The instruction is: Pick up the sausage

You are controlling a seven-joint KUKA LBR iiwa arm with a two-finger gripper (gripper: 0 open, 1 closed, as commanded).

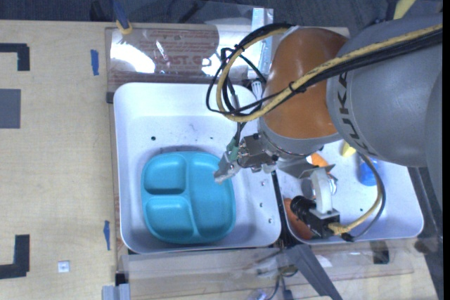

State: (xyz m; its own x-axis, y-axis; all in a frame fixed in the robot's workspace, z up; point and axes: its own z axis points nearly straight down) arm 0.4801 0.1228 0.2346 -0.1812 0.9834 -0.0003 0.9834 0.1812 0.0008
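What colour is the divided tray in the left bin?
Light blue tray, clearest in the camera view.

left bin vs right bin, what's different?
The left bin holds a blue divided tray and much of its white floor shows. The right bin is largely covered by the arm, with small items visible: something orange, something blue, something yellow. The gripper sits over the left bin, at the tray's right edge. Both are shallow white bins, side by side.

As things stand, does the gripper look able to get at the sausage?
Probably not yet: the gripper sits over the left bin beside the blue tray; what may be the sausage lies in the right bin, partly hidden.
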